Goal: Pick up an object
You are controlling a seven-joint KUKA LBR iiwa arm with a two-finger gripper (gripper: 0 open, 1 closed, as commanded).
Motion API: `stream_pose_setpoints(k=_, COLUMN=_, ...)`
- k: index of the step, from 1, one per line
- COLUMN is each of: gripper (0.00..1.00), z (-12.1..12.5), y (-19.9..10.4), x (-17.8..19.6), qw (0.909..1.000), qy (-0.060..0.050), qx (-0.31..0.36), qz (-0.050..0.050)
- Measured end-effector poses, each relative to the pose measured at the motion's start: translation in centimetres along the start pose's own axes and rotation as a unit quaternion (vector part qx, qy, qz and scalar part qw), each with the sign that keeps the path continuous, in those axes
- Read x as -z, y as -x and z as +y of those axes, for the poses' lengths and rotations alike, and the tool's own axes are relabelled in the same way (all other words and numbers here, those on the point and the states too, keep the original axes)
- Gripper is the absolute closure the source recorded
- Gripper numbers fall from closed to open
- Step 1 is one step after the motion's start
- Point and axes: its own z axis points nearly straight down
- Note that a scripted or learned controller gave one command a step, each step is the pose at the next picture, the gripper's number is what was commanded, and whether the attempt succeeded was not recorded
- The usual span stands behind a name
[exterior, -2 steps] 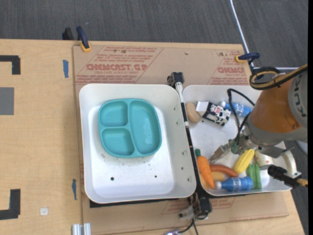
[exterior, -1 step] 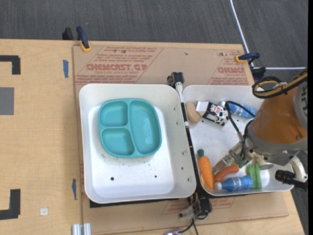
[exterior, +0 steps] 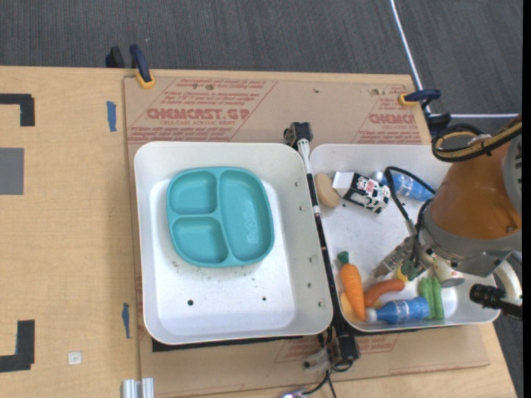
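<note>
Tool (exterior: 406, 259) is low inside the right bin (exterior: 365, 157); whether it is released or clenched cannot be told. Carrot (exterior: 353, 284) lies just left of it, blue bottle (exterior: 404, 311) just below, and the teal divided plate (exterior: 221, 216) sits well left, in the left bin (exterior: 158, 247).

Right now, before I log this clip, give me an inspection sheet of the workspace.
Surface: two white bins, left bin and right bin, on a cardboard sheet.
Job's things: carrot, blue bottle, cow toy, green item in the right bin.
Clutter: teal divided plate in the left bin.
Hand: hand low over the right bin's toys; grip unclear.
Cables: black cable crossing the right bin.
Surroundings: clamps, grey carpet.
</note>
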Motion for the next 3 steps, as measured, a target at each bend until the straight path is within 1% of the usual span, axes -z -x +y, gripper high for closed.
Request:
stream_pose_setpoints(k=1, gripper=1.00, z=7.4, y=-7.9, x=8.7, qw=0.9828, qy=-0.004, qx=-0.185, qz=0.003)
stream_pose_setpoints(k=2, gripper=0.00, z=7.3, y=-7.8, x=8.7, qw=0.9828, qy=-0.004, qx=-0.185, qz=0.003)
stream_pose_setpoints(k=3, gripper=0.00, z=3.9, y=-7.3, x=8.7, qw=0.9909, qy=-0.006, qx=-0.134, qz=0.005)
